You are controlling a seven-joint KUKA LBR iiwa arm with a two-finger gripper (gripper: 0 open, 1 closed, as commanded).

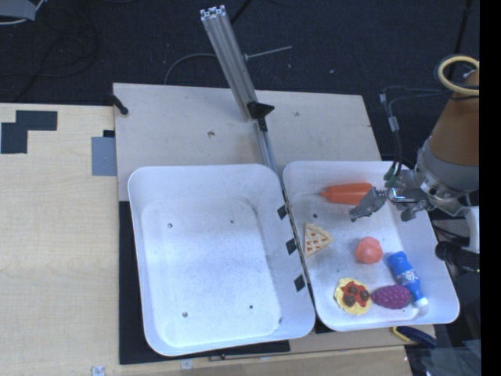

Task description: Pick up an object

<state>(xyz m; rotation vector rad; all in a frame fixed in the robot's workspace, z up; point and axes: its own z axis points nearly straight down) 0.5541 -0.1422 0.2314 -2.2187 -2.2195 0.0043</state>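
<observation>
I see the orange carrot (347,192) lying in the right bin (438,308), just left of my gripper (387,204). The fingers stand spread apart with nothing between them. Below them sit a red ball (369,250) and a blue bottle (406,276).

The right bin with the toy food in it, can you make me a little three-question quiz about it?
1. True or false: the blue bottle lies in the left bin.
2. Which toy lies nearest the gripper? A. purple grapes B. orange carrot C. pizza slice
3. Fill in: the round yellow toy sits right beside the purple ____.

Key:
1. False, it lies in the right bin.
2. B
3. grapes
</observation>
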